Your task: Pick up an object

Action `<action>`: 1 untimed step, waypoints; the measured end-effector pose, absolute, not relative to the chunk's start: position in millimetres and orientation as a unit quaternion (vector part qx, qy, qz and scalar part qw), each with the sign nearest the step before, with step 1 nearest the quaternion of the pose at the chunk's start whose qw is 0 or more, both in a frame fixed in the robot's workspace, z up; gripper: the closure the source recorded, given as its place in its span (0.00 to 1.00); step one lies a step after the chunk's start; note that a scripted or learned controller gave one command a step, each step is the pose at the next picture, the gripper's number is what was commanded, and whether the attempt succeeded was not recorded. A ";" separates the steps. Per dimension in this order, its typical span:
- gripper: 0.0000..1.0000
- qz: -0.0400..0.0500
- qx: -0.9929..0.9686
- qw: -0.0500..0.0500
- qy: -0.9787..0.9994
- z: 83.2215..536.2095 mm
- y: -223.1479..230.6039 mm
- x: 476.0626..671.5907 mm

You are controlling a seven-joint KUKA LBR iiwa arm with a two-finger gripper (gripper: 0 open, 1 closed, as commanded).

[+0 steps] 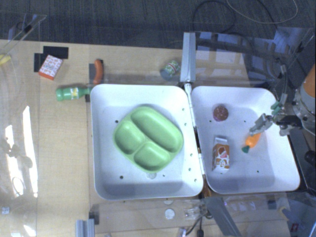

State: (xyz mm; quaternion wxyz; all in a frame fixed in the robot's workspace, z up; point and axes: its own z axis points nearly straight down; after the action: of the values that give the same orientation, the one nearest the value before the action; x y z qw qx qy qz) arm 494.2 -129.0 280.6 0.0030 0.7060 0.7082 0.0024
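Carrot (252,141) diagonal, green end lower-left

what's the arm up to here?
The KUKA arm reaches in from the right over the right bin, its gripper just above the toy carrot, apparently going for a pick. Nothing is visibly lifted yet. A small carton and a round reddish item also lie in that bin. The left bin holds a green divided tray.

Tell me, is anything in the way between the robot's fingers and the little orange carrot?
Nothing visible is. The gripper sits just above the carrot in the right bin. The brown packet and the round dark-red thing lie off to the side.
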 end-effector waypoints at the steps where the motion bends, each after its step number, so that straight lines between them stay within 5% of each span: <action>1: 0.00 0.001 0.693 0.001 0.721 156.2 -94.8 492.5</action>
State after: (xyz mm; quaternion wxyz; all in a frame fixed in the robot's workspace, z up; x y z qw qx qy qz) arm 492.5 -94.8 156.2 0.0010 0.6929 0.7210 0.0010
